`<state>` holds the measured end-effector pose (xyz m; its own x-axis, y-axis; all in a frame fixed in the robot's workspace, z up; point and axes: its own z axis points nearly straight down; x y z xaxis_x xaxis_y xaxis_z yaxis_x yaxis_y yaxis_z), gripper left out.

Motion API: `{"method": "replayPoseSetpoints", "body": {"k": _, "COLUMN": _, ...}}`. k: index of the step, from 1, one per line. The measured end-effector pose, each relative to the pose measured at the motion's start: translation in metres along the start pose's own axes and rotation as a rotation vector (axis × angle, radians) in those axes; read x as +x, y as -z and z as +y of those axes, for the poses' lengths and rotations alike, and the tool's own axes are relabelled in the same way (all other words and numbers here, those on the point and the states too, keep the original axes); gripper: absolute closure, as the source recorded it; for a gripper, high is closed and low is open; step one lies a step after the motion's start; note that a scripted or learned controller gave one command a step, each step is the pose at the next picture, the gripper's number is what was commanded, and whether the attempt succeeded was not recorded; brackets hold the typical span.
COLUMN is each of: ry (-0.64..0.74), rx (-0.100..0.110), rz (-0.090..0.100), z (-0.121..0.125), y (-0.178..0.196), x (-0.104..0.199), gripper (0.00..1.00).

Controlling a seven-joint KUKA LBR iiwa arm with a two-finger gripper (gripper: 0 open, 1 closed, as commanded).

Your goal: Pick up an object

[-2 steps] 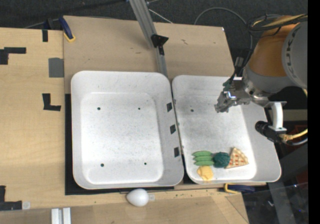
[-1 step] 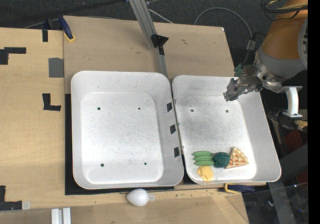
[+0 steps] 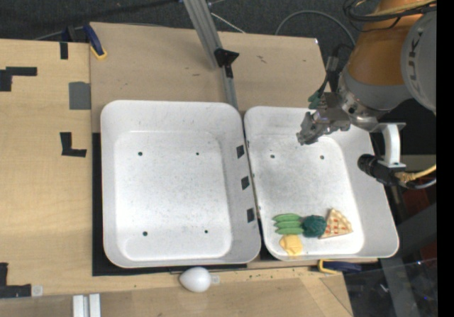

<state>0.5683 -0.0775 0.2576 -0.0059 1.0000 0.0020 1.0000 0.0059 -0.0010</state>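
Two white bins (image 3: 113,167) sit on a wooden bench. My gripper (image 3: 310,132) hangs above the right bin's far end. Toy food (image 3: 312,225) clusters at that bin's near edge: probably light, rigid; take the green piece (image 3: 287,222) across its width.

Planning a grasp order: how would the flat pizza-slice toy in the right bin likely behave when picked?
The triangular pizza-slice toy looks flat and thin, so probably light but hard to pinch. It touches the dark green round toy, which may shift too.
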Motion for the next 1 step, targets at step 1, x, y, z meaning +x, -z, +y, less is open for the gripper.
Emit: {"method": "replayPoseSetpoints", "body": {"k": 1, "ry": 0.001, "rx": 0.001, "rz": 0.0, "z": -0.0069, "y": 0.0031, "x": 0.0575, "gripper": 1.0}}
